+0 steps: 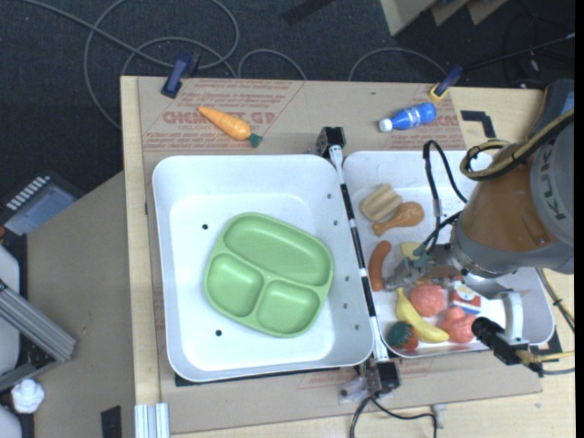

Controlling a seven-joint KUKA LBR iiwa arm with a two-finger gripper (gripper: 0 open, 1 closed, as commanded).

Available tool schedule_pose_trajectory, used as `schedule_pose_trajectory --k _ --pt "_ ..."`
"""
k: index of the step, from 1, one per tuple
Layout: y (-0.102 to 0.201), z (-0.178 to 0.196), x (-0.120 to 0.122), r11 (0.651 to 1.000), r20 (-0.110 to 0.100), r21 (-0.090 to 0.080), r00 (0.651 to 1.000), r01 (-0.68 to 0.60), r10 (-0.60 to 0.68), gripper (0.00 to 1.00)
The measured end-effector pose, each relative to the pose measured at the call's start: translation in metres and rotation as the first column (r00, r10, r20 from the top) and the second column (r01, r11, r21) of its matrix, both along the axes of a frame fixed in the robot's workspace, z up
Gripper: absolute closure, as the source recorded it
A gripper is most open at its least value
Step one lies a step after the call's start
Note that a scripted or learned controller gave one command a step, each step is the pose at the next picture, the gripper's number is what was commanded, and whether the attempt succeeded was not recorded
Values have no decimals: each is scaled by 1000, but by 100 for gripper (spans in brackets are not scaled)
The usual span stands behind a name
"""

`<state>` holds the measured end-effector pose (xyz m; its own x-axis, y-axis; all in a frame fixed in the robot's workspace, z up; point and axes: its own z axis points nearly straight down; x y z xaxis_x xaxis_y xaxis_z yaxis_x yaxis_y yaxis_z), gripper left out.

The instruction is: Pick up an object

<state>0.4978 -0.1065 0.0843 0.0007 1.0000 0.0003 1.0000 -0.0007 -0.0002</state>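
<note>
Clutter is my main worry in the camera view: the gripper (412, 267) sits low in the right bin (365, 167), among toy foods packed close together. I cannot tell its state from here, and nothing is visibly caught in it.

Likely targets lie right around it: a red sausage (379, 265) just to its left, a banana (418, 321) and a red strawberry-like piece (427, 297) just below, and a chicken drumstick (401, 214) above. With pieces touching, I judge a grasp could catch 2 at once or nudge 1 aside and come up bare. Round toys may also squirt out.

The green divided tray (267, 274) in the left bin (178, 185) lies well apart from all this.
</note>
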Motion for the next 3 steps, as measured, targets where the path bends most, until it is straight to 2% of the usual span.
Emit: schedule_pose_trajectory --k 1,2,3 --pt "0 10 0 1000 2 -1 1000 1 -1 100" --pt "28 100 -18 1000 1 0 1000 -1 1 100" --pt "28 100 -19 1000 0 0 1000 -1 1 0"
